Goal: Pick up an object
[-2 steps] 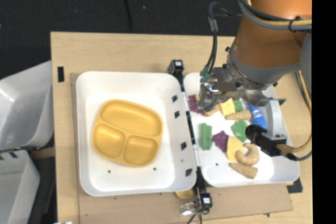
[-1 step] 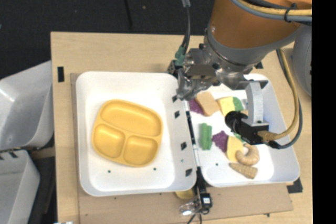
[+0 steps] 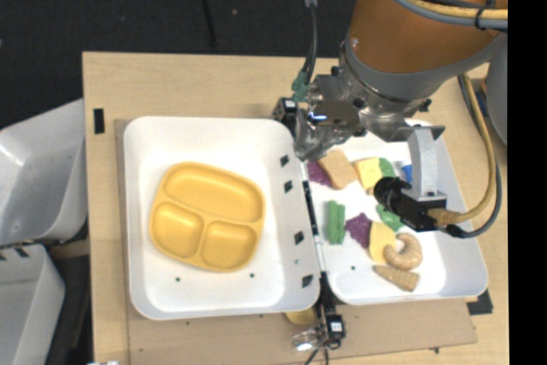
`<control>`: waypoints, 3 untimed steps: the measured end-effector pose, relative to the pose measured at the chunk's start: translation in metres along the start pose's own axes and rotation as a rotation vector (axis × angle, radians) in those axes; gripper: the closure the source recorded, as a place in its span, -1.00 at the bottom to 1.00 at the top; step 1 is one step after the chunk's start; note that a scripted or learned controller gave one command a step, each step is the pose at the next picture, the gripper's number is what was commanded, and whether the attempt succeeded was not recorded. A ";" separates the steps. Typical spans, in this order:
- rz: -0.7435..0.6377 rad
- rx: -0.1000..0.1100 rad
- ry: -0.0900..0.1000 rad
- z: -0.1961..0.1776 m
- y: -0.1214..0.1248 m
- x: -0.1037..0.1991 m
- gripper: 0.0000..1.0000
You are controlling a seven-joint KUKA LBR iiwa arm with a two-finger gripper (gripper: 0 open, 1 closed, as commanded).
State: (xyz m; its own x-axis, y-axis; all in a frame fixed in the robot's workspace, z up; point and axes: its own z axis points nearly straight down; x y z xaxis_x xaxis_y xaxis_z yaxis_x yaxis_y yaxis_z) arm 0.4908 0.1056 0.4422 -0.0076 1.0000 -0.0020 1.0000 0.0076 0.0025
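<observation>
My gripper (image 3: 314, 141) hangs low over the far left corner of the right bin (image 3: 457, 269), under the grey wrist and the orange band. Just below it lie a purple piece (image 3: 318, 174) and a tan bread slice (image 3: 339, 169). Beside them are a pale yellow block (image 3: 368, 173), a small green piece (image 3: 386, 167) and a blue piece (image 3: 405, 175). Nearer the front lie a green pepper strip (image 3: 334, 221), another purple piece (image 3: 359, 228), a yellow wedge (image 3: 379, 244), a curled tan pastry (image 3: 407, 250) and a waffle cone (image 3: 398, 277).
The left bin (image 3: 141, 278) holds a yellow divided plate (image 3: 207, 214). A black cylinder with a cable (image 3: 403, 206) and a grey bracket (image 3: 425, 167) hang from the arm over the right bin's middle. The bins' shared wall (image 3: 309, 218) runs just left of the toys.
</observation>
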 end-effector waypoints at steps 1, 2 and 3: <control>0.013 0.015 -0.002 0.123 -0.003 -0.053 1.00; 0.009 -0.002 0.002 0.075 -0.001 -0.068 1.00; 0.004 -0.004 0.003 0.026 -0.001 -0.054 1.00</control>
